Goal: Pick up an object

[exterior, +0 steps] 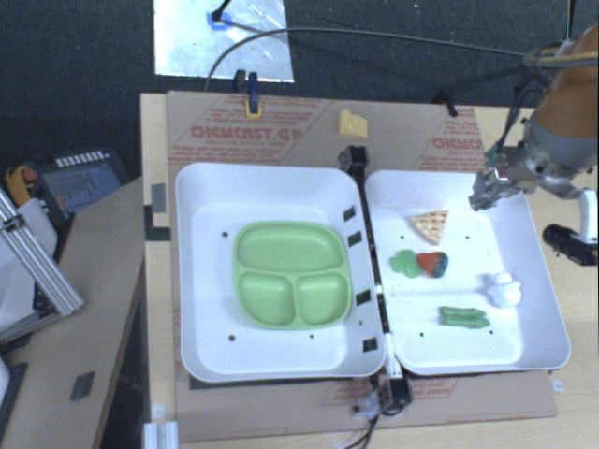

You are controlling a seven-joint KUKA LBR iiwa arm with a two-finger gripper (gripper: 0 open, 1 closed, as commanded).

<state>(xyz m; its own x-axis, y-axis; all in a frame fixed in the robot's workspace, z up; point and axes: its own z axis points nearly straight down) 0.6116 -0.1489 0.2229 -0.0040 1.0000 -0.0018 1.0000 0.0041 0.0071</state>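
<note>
1. Objects for picking lie in the right bin [538, 283]; the gripper [486, 195] hangs over that bin's upper right part, and whether it is spread or pressed together I cannot tell — nothing is seen held in it.
2. Nearest the gripper, just down and to its left, lies a tan waffle-patterned wedge [430, 224] on the bin floor.
3. Below the wedge sits a toy strawberry [431, 264], red with a green leafy part toward the left.
4. Toward the bin's right side lies a small white object [504, 290]; its kind is unclear.
5. A green pea pod [463, 318] lies flat near the bin's lower edge, just below and left of the white object.
6. The left bin [201, 204] holds a light green divided plate [290, 275] with three compartments.
7. On the worktop [299, 131] beyond the bins rests a small yellow block [353, 123] — well apart from the gripper.
</note>
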